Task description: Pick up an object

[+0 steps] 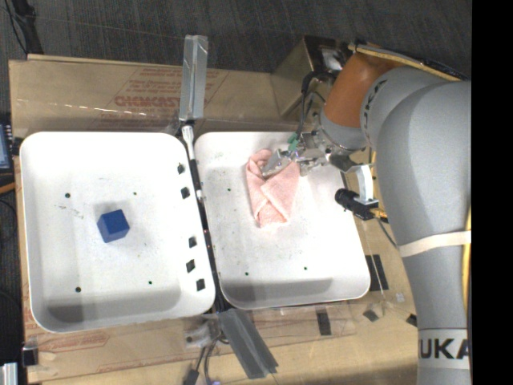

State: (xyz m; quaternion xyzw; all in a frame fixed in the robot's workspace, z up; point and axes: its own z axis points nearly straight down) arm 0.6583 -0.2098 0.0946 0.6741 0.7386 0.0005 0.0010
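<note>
Draping crumpled pink cloth (272, 191), end effector (282, 160) touching

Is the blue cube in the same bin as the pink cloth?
No: the blue cube sits in the left bin, the pink cloth in the right bin.

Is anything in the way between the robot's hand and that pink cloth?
Nothing visible is. The hand is right at the top edge of the pink cloth in the right bin.
</note>
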